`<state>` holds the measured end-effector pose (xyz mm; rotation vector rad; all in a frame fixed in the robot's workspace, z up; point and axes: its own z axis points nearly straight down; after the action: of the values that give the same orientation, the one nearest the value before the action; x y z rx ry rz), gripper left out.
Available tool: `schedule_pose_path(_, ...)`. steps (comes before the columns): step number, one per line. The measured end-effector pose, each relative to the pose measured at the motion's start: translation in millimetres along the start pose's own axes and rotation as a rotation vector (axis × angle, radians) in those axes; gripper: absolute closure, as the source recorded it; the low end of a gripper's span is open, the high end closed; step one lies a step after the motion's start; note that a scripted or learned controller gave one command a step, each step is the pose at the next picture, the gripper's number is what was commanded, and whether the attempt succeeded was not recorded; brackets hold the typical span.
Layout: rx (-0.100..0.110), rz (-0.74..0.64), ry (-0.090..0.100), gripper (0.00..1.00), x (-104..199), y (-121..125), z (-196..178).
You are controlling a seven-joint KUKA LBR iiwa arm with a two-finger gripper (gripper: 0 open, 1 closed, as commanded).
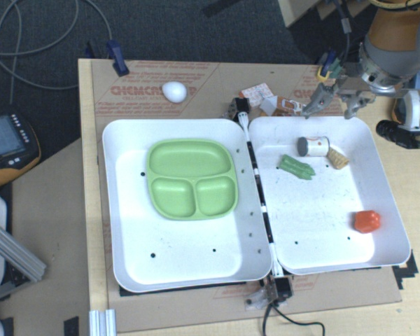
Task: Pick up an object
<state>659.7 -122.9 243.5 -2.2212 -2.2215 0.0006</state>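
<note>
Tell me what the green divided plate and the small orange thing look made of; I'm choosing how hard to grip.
The green plate looks like moulded plastic or silicone: one even pale green, matte, with rounded rims around three compartments. It lies in the left bin. The orange thing in the right bin is probably plastic or rubber, evenly coloured and lumpy; too small to tell more.

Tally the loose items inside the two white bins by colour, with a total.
Green: 2, the divided plate and the small green piece
Grey-and-white: 1, the cylinder
Tan: 1, the small cork-like piece
Orange-red: 1, the small lump
Total: 5
</note>
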Motion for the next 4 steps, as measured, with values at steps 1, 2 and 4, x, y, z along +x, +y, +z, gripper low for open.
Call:
schedule_pose_path(1,-0.005,-0.001,-0.002,0.0,-13,7,143)
schedule_pose_path(2,0.002,0.001,0.001,0.0,4,-35,159)
schedule_pose_path(4,-0.003,0.002,0.0,0.0,4,-34,148)
